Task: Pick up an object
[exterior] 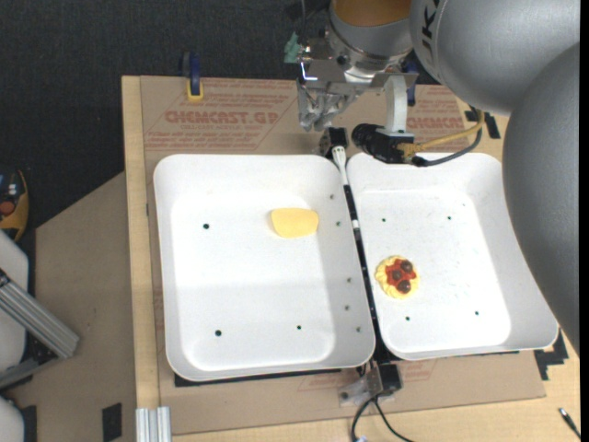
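Note:
A pale yellow, flat rounded object [294, 222] lies in the upper middle of the left bin [184, 274]. A small yellow disc with red and dark spots [397, 276] lies near the left edge of the right bin [479, 274]. My gripper [317, 113] hangs above the cardboard behind the bins, just past the far rim where the two bins meet. It is well away from both objects, and nothing shows between its fingers.
The big grey arm fills the upper right and overhangs the right bin's far side. A black cable fitting [382, 143] sits at the right bin's back edge. A blue and yellow clamp [193, 75] holds the cardboard at back left.

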Robot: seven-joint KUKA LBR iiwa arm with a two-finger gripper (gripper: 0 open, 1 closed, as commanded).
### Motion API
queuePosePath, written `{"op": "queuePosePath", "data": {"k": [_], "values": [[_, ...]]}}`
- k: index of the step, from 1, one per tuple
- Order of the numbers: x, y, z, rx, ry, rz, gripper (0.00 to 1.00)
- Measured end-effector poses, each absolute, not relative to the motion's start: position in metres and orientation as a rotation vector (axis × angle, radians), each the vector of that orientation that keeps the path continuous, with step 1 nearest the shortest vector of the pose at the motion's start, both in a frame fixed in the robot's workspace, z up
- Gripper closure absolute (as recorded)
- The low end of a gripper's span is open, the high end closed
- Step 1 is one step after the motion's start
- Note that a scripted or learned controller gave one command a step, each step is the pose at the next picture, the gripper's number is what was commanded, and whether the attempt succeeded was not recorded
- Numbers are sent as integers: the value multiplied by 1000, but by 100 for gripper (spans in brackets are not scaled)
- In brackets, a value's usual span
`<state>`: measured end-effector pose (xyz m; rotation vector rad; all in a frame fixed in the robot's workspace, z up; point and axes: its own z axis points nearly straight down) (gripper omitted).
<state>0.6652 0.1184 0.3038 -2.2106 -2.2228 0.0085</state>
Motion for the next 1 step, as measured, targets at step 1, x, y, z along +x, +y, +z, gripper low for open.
{"op": "queuePosePath", "data": {"k": [1], "values": [[667, 95, 361, -2227, -2223, -7, 100]]}}
